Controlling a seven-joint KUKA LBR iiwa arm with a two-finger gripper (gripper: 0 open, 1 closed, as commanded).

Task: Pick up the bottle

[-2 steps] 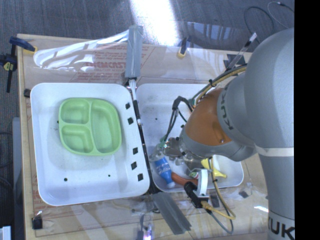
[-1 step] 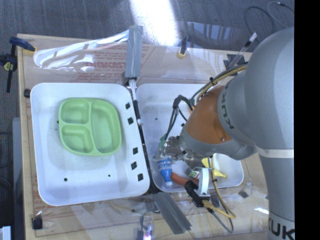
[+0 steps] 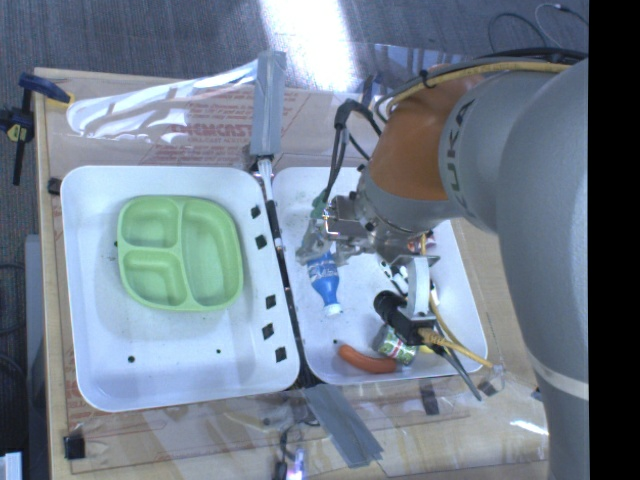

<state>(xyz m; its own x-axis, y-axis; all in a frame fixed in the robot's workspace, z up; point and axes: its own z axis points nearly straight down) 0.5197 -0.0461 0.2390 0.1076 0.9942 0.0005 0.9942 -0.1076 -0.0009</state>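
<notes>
1. Camera view: the bottle (image 3: pixel 325 280) lies on its side in the right bin (image 3: pixel 455 268), blue label up, white cap toward the near rim, close to the divider (image 3: pixel 275 268) between the two bins.
2. The gripper (image 3: pixel 335 230) sits just above the bottle's far end, under the orange band. Whether the jaws are spread or pressed together I cannot tell; the wrist body hides them, and no part of the bottle is clearly between them.
3. Risk: a rounded bottle lying flat can roll or squirt out sideways if the jaws close off-centre or near the tapered neck.
4. Risk: pushing down at the far end could tip the cap up or slide the bottle toward the divider.
5. Right of the bottle, the can (image 3: pixel 395 348) and the sausage (image 3: pixel 367 360) lie nearer the front rim, apart from it, so they seem unlikely to snag.
6. Room: left of the bottle the divider wall is close; the open floor is to its right and front. The left bin (image 3: pixel 90 348) holds a green tray (image 3: pixel 180 253), well apart.
</notes>
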